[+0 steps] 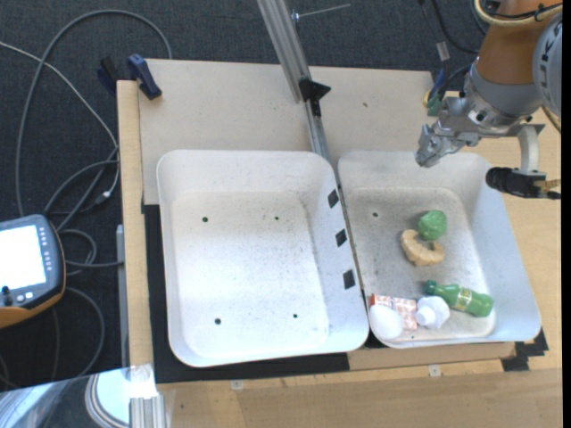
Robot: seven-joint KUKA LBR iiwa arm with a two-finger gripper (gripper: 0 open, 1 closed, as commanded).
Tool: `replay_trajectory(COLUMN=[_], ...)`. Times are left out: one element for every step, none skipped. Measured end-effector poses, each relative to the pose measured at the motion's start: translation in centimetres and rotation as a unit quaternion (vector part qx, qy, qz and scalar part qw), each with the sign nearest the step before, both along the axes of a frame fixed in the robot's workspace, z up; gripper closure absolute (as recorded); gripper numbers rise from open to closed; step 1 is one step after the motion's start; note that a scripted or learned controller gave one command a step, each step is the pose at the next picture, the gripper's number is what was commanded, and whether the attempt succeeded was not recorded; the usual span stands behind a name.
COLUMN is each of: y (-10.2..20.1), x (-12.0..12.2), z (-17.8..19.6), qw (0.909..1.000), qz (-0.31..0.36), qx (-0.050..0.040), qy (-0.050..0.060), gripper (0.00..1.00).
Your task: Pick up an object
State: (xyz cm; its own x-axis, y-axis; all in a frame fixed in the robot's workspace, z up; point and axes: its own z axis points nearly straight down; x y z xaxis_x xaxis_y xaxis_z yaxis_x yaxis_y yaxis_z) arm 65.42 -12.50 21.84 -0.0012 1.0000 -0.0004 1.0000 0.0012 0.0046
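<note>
The right bin holds a round green object, a tan bread-like piece just below it, a green bottle lying on its side, a white bottle and a white-and-red packet at the front edge. My gripper hangs above the bin's far rim, up and slightly left of the green object, apart from all of them. Nothing shows between its tips.
The left bin lies beside the right one, with a slanted metal rail running up from the divider between them. A blue clamp sits at the bench's far left corner. A pendant lies off the bench at left.
</note>
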Motion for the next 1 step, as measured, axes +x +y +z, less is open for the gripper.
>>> replay_trajectory(y=[4.78], x=[-3.13], z=[-0.63], qw=[1.0000], qz=[0.001], qx=[0.0015], qy=[0.005], gripper=[1.00])
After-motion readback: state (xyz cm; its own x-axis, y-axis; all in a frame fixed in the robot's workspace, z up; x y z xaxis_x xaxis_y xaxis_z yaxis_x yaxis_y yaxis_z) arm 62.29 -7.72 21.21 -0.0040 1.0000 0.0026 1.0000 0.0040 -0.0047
